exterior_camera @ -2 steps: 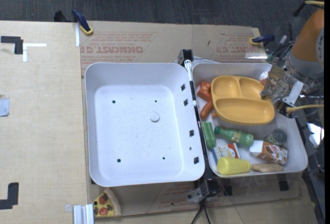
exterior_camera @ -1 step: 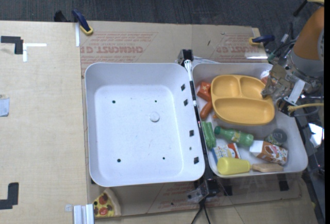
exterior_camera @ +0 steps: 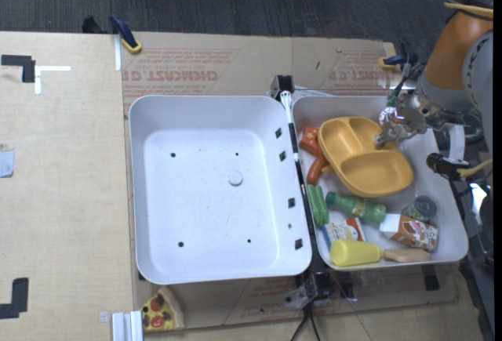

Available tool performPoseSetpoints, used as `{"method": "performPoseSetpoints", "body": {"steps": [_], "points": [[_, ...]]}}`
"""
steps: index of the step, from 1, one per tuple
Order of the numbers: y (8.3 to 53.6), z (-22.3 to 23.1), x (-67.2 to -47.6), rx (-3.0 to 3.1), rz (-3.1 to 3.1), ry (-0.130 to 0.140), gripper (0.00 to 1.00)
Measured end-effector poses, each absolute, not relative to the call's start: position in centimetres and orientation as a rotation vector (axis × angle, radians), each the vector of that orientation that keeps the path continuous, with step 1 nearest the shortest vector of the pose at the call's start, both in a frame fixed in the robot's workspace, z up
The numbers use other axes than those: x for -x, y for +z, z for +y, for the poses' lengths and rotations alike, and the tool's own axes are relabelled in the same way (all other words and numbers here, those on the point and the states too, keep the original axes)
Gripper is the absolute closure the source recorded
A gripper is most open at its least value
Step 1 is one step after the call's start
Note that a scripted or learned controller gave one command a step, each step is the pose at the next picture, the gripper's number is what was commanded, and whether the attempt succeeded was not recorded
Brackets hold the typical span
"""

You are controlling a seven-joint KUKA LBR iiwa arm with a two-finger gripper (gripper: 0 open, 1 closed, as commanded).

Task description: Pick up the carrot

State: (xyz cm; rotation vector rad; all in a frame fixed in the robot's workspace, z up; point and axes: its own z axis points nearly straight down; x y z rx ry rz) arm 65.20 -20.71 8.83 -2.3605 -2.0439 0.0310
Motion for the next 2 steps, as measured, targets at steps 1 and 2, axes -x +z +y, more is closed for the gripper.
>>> {"method": "performPoseSetpoints", "body": {"steps": [1,2], "points": [[9.8,-20.7,-65.1,2.359,-2.040,0.035,1.00],[9.0,-16.6,-65.3,2.312,-2.110,0.030,1.00]]}}
